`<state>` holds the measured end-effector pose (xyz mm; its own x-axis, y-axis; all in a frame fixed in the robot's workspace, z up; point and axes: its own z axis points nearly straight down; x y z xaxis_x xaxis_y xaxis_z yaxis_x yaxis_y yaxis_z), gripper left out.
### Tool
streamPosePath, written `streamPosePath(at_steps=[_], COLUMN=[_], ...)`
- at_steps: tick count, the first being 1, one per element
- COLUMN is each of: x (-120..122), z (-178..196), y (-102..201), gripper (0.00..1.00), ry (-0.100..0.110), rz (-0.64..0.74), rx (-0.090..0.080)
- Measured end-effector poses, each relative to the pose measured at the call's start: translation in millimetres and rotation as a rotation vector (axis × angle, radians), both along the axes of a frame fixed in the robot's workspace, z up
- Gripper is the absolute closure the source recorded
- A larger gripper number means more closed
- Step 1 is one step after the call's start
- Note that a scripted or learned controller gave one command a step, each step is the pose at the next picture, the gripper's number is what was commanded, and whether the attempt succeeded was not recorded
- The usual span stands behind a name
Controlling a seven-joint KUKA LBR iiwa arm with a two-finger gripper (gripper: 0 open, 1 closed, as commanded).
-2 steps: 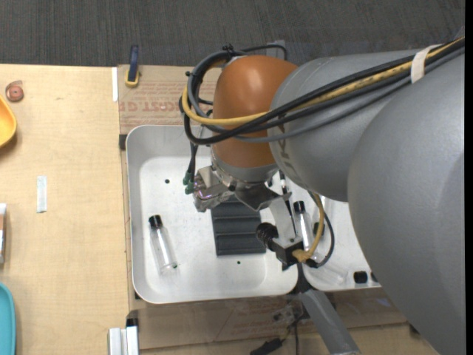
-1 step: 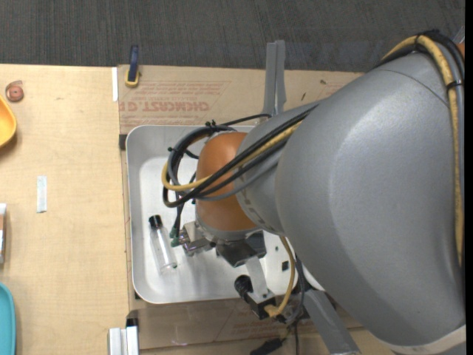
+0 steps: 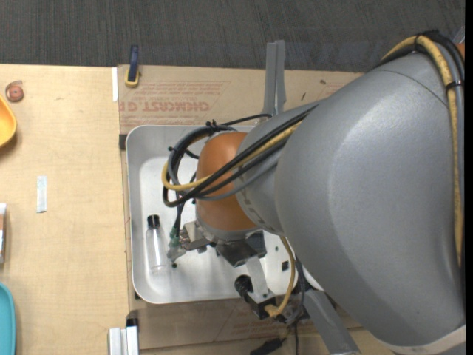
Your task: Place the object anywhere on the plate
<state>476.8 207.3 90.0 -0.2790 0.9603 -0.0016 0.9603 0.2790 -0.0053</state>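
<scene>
Camera view looks down on a white bin that rests on a sheet of brown cardboard printed with red lettering, on the pale wooden table. The grey arm sweeps in from the view's right and covers most of the bin. Its orange band hangs over the middle of the bin, with black and yellow cables looped on the band's left.

Below the band, the gripper points down into the bin's lower left part. It is seen from above and behind the wrist, so I cannot tell whether it is wide or narrow, nor whether anything is in it.

A clear vial with a black cap lies on the bin floor just beside the gripper, toward the view's left of it. The vial lies lengthwise, its cap at the end farther from the viewer. Whether vial and gripper touch is too close to tell.

Well away from the gripper, toward the view's left edge, an orange-yellow curved thing and a teal thing are each cut off by the frame. A small white strip lies on the table between them. A blue-handled clamp sits beyond the gripper at the cardboard's far corner.
</scene>
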Motion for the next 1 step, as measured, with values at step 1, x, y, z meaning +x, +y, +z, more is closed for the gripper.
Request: streamPosePath(at_steps=[1], x=[57.9], z=[109.9], y=[-20.9], gripper=[0.0], ry=[-0.002], rz=[0.026], rx=[0.0])
